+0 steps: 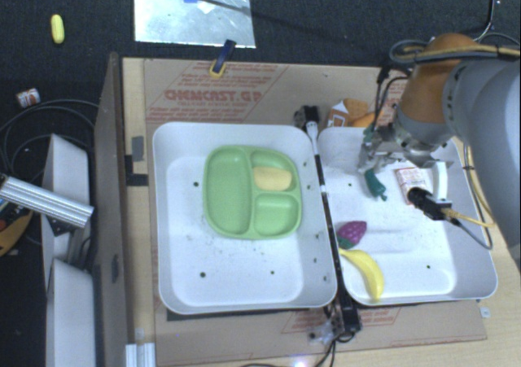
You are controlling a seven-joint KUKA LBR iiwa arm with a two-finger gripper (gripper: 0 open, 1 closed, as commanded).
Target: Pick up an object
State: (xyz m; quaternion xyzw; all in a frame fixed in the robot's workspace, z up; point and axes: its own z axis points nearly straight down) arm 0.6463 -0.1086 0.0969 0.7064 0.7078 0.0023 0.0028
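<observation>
I see the arm [456, 89] reaching in from the right, w/ the gripper [376, 163] down over the upper left of the right bin [472, 276]. A small teal object [375, 185] sits right below the tips; can't tell if the tips touch it, or how far the pincer is spread. Lower left of that bin: a purple-pink berry [352, 233] near a yellow banana [366, 272]. The left bin [187, 276] holds a green divided plate [244, 194] w/ a yellow item [273, 178] in its upper right compartment.
</observation>
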